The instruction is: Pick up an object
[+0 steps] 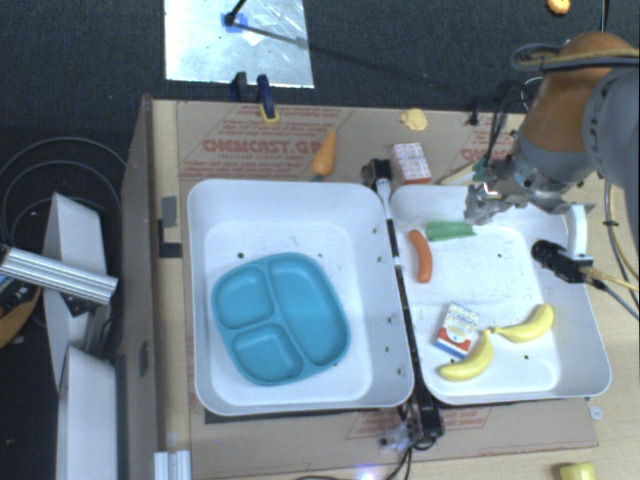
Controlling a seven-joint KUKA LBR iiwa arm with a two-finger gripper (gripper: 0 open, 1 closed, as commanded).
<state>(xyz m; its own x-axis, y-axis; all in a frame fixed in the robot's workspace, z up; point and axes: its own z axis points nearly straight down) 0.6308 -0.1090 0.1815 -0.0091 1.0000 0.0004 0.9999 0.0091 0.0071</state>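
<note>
Camera view: 2 white bins sit side by side on the bench. The left bin (205,233) carries a blue divided tray (280,316) near its middle. The right bin (585,353) carries the loose pieces: a green strip (449,230) near its far edge, an orange sausage (423,255) by its left wall, a small carton (456,330) and 2 bananas (470,360) (527,324) toward its near edge.

The gripper (484,206) hangs over the far edge of the right bin, just beside the right end of the green strip, which looks like the likeliest target. Nothing is visibly lifted; every piece lies flat on the bin floor. So the pick looks not yet made: closing on a piece and raising it are both left.

The wrist and cables crowd the tool into a dark blur, so I cannot tell how its tips stand. Whether it touches the strip is also unclear. The arm (575,98) is cut off at the right edge.
</note>
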